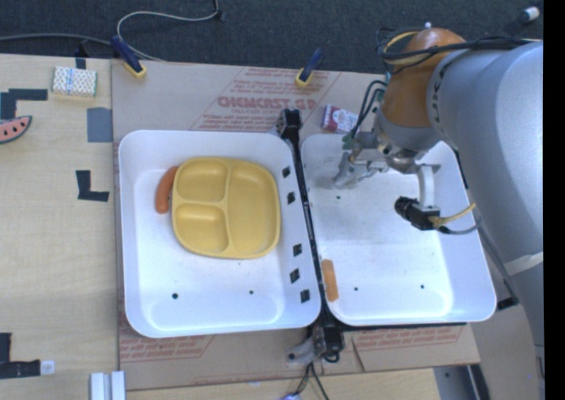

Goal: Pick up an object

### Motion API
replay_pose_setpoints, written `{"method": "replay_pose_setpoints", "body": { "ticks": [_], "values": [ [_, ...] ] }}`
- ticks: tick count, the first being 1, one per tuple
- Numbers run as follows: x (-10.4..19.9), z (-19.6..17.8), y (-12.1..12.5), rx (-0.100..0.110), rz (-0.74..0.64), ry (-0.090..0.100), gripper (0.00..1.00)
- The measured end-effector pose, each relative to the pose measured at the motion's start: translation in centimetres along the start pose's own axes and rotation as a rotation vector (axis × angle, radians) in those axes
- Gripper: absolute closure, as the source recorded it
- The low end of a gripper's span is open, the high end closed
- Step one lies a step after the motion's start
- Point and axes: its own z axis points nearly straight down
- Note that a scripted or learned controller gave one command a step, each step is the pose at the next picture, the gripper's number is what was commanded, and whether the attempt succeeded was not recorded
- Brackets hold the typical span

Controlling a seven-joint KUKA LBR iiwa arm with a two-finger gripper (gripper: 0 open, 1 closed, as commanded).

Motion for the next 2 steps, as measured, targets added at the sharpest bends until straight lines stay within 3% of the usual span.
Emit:
{"method": "replay_pose_setpoints", "body": {
  "ticks": [1,2],
  "values": [
    [0.0,0.02,-0.01,0.0,0.0,0.0,0.0],
    [0.09,-0.92,0.0,0.0,-0.001,0.002,1.0]
  ]
}}
